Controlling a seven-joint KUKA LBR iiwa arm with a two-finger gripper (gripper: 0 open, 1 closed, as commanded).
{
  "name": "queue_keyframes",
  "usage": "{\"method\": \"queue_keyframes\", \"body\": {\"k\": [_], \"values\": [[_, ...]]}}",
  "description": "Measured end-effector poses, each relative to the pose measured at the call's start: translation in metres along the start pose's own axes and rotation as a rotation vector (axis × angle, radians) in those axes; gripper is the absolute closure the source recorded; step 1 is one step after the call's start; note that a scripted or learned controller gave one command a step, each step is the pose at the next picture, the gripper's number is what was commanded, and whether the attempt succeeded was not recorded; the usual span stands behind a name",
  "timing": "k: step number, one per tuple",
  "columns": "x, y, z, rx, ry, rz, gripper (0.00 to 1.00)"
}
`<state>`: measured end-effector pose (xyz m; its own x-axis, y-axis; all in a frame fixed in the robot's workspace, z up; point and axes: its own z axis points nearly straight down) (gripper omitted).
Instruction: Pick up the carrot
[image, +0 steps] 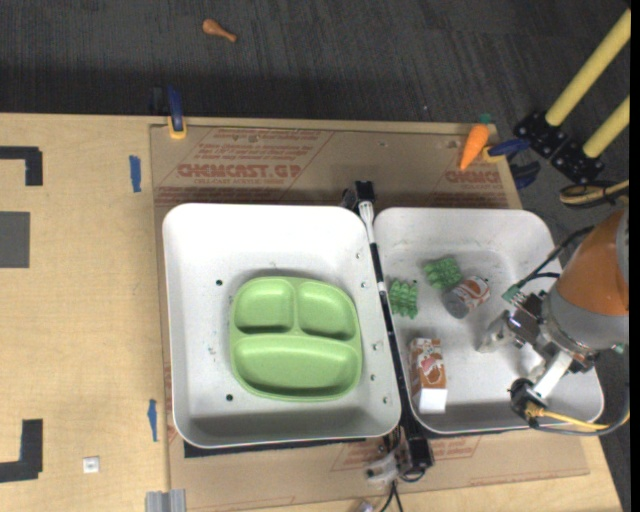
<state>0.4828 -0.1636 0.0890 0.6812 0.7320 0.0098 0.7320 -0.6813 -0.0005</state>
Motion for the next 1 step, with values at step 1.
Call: {"method": "queue_keyframes", "body": {"k": [1], "values": [[0.0332, -0.0359, -0.0065, 0.000, -0.010, 0.392, 0.00]]}}
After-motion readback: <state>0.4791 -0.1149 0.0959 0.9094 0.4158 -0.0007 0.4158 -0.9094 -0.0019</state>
